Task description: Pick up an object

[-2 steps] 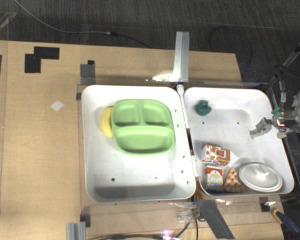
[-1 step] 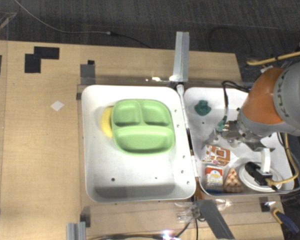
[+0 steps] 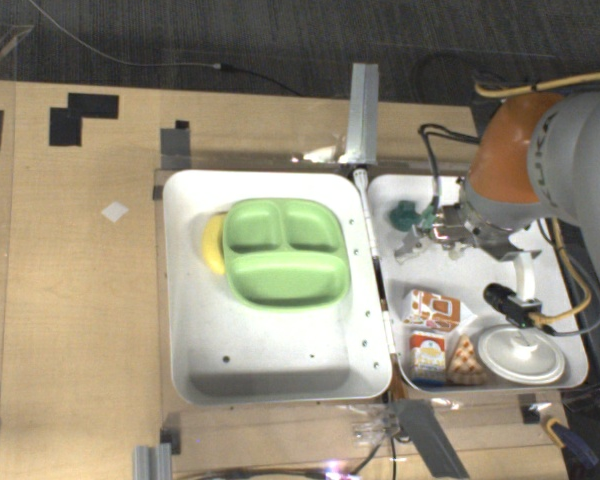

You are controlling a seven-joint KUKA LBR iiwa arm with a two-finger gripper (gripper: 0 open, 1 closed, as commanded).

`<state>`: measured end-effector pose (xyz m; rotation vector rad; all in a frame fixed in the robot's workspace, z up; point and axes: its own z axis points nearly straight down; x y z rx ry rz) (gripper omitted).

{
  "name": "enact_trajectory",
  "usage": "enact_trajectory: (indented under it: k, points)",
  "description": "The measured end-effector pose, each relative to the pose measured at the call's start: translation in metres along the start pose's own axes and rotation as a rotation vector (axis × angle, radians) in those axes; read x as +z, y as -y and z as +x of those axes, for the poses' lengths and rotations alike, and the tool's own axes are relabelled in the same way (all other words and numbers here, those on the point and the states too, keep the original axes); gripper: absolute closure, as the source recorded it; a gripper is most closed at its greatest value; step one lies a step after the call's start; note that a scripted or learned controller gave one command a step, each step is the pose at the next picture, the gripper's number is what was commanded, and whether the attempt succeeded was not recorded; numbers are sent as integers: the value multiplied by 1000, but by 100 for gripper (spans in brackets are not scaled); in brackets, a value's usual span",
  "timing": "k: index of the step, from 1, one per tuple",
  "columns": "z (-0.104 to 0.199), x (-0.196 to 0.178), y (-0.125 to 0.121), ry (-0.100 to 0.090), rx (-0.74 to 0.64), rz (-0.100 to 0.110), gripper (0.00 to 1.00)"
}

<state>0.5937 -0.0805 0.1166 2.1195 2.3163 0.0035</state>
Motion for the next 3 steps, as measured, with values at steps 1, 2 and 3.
enact_trajectory:
  k: [1,2,3]
  points:
    - [-9,31,-76,2,44,-2,0]
    - [-8,18,-79,4,33,-7,100]
    - [39,-87,22,0,49,0,100]
